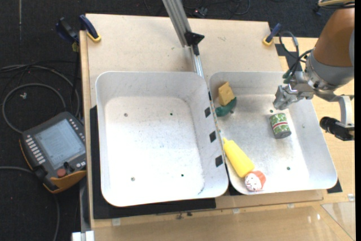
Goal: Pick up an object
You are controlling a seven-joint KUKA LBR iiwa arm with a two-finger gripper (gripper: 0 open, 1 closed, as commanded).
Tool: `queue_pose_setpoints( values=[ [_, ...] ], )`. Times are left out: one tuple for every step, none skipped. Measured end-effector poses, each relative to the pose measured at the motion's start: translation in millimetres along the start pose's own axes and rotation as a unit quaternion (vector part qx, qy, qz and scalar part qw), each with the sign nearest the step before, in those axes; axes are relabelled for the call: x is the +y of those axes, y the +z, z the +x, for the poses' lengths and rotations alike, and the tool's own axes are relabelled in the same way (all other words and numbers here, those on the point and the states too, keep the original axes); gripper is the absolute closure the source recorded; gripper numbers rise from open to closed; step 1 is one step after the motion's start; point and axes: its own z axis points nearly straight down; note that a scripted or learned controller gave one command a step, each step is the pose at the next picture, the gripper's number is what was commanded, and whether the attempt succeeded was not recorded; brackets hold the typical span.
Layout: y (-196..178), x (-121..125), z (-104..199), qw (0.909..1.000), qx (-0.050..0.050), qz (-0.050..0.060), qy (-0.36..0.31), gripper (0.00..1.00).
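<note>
In the right bin (307, 169) a small green can (280, 125) lies on its side toward the right. A tan block (225, 93) rests on a dark green piece (224, 108) near the bin's left wall. A yellow corn-like toy (238, 158) lies lower left, with a small white and red toy (255, 180) at its lower end. My gripper (282, 100) hangs just above and behind the green can, its fingers pointing down toward the bin floor. Nothing shows between them.
The left bin (113, 93) stands beside the right one. A slanted metal pole (172, 0) runs from the top to the bins' shared edge. A teach pendant (53, 149) lies on the floor at the left. Clamps sit at the bench's far corners.
</note>
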Motion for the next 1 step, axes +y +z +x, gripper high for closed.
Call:
queue_pose_setpoints(
  values=[
    [-53.7,2.0,-0.2,1.0,0.0,0.0,0.0,1.0]
  ],
)
